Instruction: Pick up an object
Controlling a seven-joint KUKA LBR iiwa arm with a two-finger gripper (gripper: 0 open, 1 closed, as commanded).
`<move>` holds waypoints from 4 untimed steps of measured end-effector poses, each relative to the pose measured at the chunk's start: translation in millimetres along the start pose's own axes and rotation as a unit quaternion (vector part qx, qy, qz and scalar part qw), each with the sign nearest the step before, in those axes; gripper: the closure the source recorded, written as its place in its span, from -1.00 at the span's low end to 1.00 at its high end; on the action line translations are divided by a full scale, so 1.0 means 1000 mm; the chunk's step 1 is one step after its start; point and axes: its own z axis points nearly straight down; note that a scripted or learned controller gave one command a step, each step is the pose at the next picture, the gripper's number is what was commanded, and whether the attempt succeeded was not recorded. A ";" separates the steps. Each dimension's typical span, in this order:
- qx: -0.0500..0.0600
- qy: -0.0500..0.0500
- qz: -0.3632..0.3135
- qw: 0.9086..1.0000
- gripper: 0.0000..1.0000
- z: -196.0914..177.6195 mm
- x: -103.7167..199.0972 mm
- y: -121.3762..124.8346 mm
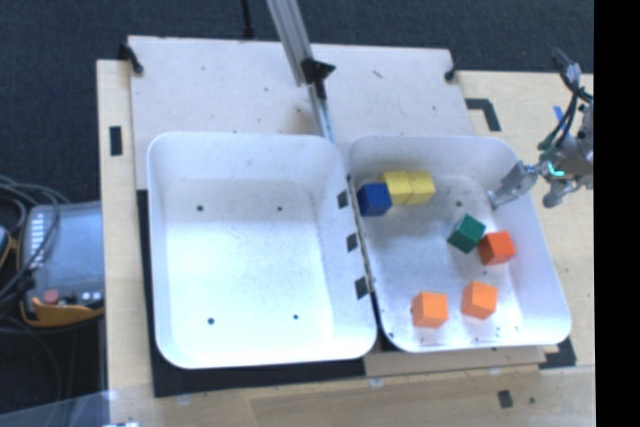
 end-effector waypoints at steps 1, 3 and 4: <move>-0.002 0.000 0.000 1.000 -1.00 -0.002 0.000 0.001; 0.000 -0.001 0.003 1.000 -1.00 0.085 0.000 0.004; 0.001 0.000 0.003 1.000 -1.00 0.134 0.007 -0.002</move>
